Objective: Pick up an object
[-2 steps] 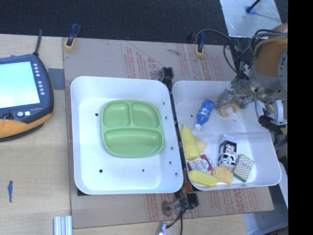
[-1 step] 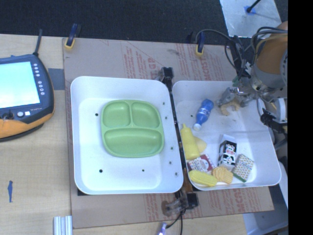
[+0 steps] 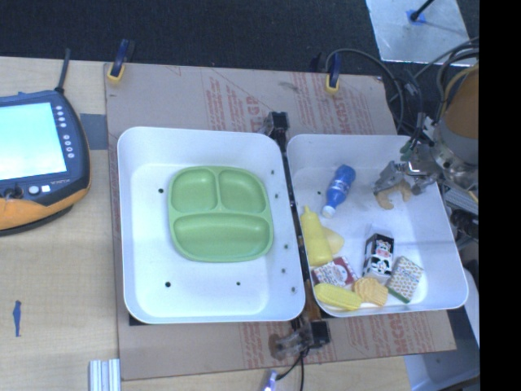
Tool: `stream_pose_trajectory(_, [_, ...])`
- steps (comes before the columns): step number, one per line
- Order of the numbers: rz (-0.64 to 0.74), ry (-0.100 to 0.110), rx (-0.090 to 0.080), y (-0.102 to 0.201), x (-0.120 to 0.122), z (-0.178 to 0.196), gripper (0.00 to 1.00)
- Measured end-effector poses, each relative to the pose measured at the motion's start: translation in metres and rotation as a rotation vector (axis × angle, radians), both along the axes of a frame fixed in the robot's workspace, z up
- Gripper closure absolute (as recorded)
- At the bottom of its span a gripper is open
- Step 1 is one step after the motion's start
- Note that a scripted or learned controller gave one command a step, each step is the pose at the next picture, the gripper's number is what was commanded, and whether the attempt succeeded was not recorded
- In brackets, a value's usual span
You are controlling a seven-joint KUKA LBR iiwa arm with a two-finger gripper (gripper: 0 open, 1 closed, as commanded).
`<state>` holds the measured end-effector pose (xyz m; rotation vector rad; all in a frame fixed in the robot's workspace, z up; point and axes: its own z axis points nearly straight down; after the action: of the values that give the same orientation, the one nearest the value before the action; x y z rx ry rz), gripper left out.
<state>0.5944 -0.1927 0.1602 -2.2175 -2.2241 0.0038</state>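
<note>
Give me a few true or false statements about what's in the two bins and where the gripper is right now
1. The green divided plate lies in the left bin. True.
2. The blue and white bottle stands upright. False: it lies on its side in the right bin.
3. The gripper is over the left bin. False: it is at the right bin's upper right part, by a small tan item.
4. The yellow bottle lies beside the wall between the two bins. True.
</note>
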Motion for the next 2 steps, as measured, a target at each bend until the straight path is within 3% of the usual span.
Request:
stream_pose_trajectory(1, [0.001,-0.002,0.001,0.039,-0.006,0.052,1.0])
stream_pose_trajectory(2, [0.003,0.001,0.001,0.089,-0.015,0.069,1.0])
